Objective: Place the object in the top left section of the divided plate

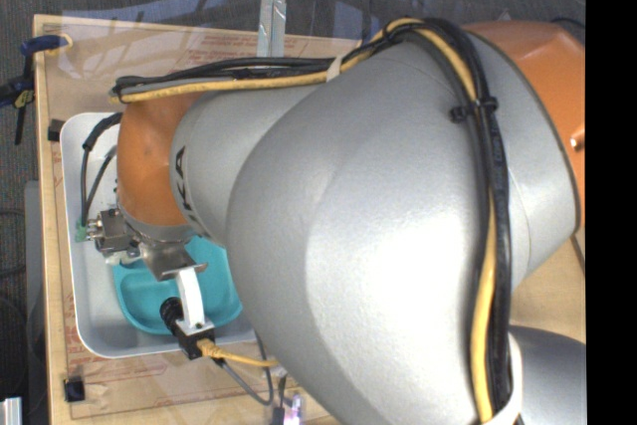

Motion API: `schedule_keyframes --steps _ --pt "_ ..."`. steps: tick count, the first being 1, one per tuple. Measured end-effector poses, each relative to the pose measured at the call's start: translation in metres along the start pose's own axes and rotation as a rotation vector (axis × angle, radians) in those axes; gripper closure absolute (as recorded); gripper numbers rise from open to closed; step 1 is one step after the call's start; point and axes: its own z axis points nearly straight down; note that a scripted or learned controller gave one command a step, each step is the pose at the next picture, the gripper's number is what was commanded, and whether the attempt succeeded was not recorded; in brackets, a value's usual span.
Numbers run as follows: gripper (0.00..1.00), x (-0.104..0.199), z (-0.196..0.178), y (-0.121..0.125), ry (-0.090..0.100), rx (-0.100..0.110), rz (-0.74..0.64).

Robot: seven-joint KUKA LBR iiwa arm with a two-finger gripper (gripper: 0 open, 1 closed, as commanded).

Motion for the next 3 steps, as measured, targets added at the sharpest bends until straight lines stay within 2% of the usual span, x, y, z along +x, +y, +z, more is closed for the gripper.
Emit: schedule_keyframes --steps 1,2,3 --pt "1.00 -0.022 -0.016 0.064 0.001 -0.004 -0.062" --pt "1.00 -0.040 -0.045 0.070 -0.001 -0.007 -0.519" --pt "1.00 -0.015 -0.007 0.125 0.001 -0.004 0.008"
